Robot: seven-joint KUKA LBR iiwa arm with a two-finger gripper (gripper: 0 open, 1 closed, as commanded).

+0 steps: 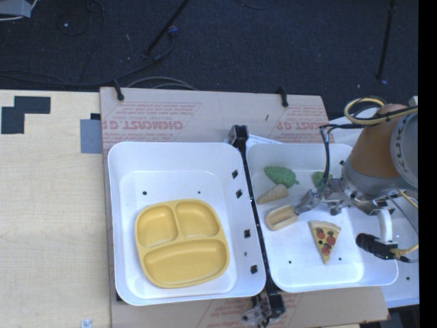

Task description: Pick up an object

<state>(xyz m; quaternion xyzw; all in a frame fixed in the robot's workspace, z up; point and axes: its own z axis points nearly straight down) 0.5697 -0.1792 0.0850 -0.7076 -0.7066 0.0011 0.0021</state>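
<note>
Triangular pizza slice [326, 240], glossy bin [341, 272].

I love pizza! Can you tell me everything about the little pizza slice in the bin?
The pizza slice looks like a toy, probably plastic: a yellow triangle with red round toppings and a tan crust along its top edge. It lies flat on the floor of the right bin, its tip pointing toward the near rim. Nothing touches it; the gripper hovers just up and to its left.

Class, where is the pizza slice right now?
The pizza slice lies in the right bin, just below the tool and right of the tan bread piece.
</note>
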